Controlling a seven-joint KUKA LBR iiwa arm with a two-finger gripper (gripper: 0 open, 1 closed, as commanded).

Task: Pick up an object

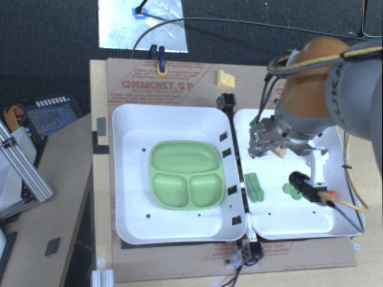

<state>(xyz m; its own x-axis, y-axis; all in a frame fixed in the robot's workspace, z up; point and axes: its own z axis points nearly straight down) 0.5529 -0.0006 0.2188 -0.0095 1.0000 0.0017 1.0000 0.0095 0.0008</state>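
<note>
sectioned plate (187, 173): in left bin (128, 160), mid-floor | right bin (335, 223): right of plate, alongside left bin | ribbed block (255, 187): in right bin, just right of plate | small piece (291, 190): further right of plate, past block | gripper (258, 143): over right bin, right of and behind plate | wedge (225, 78): on board (179, 82), behind plate, outside both bins

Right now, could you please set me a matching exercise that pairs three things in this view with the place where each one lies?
Things:
1. divided plate
2. ridged green block
3. yellow piece

Places:
A. on the brown board, behind the bins
B. in the left bin
C. in the right bin, close to its left wall

Pairs: 1-B, 2-C, 3-A.
</note>
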